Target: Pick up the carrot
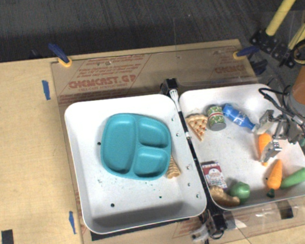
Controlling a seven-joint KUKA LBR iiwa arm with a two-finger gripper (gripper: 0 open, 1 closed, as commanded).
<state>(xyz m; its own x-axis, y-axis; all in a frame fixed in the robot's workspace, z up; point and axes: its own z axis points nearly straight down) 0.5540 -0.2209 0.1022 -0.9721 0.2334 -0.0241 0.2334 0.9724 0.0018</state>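
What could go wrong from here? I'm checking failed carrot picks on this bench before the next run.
1. Two orange pieces lie in the right bin: one at the end effector and the carrot just below it. The program may close on the wrong one.
2. The carrot touches the green vegetable near the bin's edge, so a grasp could push both against the wall or drag the vegetable along.
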